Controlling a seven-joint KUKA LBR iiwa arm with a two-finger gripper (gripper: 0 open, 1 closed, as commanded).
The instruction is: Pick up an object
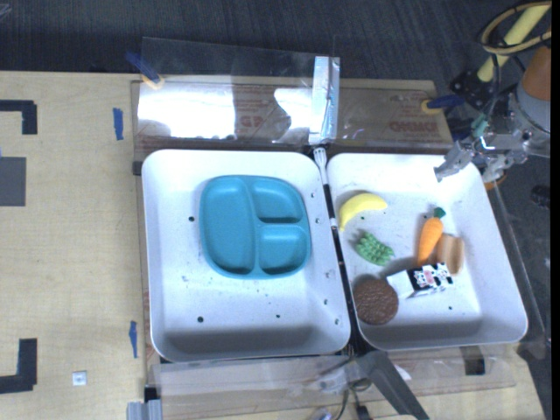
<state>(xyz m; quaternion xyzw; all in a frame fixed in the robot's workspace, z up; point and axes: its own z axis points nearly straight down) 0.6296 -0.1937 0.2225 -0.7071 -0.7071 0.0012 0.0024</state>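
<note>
The right bin holds a yellow banana, a green bunch of grapes, an orange carrot, a tan bread roll, a brown round cookie and a small black-and-white carton. My gripper hangs over the bin's far right corner, above and to the right of the carrot, with nothing seen between its fingers.
The left bin carries a blue divided plate. A clear plastic sheet stands behind the bins. Yellow cables and the arm's wrist sit at the upper right. Wooden bench top lies to the left.
</note>
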